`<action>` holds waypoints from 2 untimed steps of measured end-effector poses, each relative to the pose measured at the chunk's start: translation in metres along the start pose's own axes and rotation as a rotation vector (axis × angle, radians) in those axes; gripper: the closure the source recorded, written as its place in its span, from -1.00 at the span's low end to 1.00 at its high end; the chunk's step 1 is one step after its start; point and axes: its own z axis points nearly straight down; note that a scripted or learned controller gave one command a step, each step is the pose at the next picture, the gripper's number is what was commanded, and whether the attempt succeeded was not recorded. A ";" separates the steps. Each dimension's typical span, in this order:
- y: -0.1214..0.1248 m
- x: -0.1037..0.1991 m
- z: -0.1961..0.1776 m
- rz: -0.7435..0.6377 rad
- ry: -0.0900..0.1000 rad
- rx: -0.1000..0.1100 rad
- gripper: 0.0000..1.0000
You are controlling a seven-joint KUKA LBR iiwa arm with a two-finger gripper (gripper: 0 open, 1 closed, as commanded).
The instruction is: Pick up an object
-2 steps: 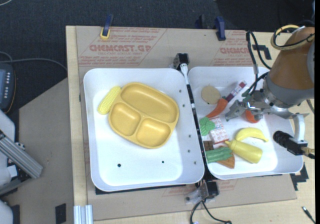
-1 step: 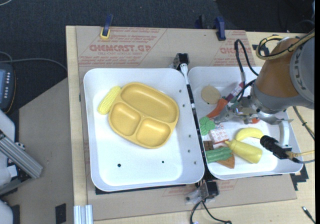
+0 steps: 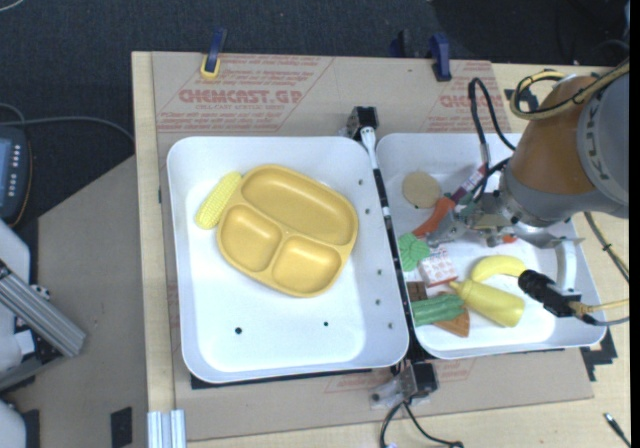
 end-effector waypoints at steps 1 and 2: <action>0.003 0.001 -0.012 -0.001 0.001 -0.008 1.00; 0.006 -0.007 -0.060 0.000 -0.005 -0.003 1.00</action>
